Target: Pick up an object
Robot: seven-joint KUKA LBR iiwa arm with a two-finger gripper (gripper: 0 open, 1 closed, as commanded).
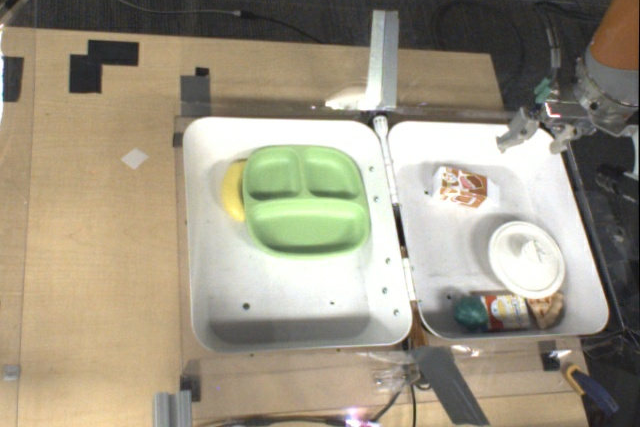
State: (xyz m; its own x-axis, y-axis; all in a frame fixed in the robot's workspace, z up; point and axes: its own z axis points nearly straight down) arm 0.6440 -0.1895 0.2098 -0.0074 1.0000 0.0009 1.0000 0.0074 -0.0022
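Wooden worktop (90, 215) w/ black marks near its 10 o'clock corner. Left bin (215, 305) sits mid-frame; in it a green divided plate (304, 198), three compartments, lying toward the bin's 12 o'clock half. A yellow item (232, 192), mostly hidden, pokes out from under the plate's 9 o'clock edge, touching it; can't tell what it is. Rest of that bin floor is bare white.

A metal upright post (384, 55) stands at 12 o'clock of the seam btwn the bins.

Right bin (425, 245) touches the left one along the seam. Inside: a small orange-and-white packet (460, 186) near the bin's centre, slightly toward 12 o'clock. At approx 4 o'clock from the packet, apart from it, a round white lidded container (526, 257). Along the bin's 6 o'clock wall, a bottle lying on its side (505, 312), dark green cap pointing to 9 o'clock, red/brown label, just beside the white container's 6 o'clock edge.

Claw (545, 122) hangs over the right bin's 1 o'clock corner, on the rim, well apart from every item in the bin. Nothing seen btwn its fingers; whether it's spread or closed, can't tell at this res. Arm (618, 40) w/ orange band enters from 3 o'clock of frame.
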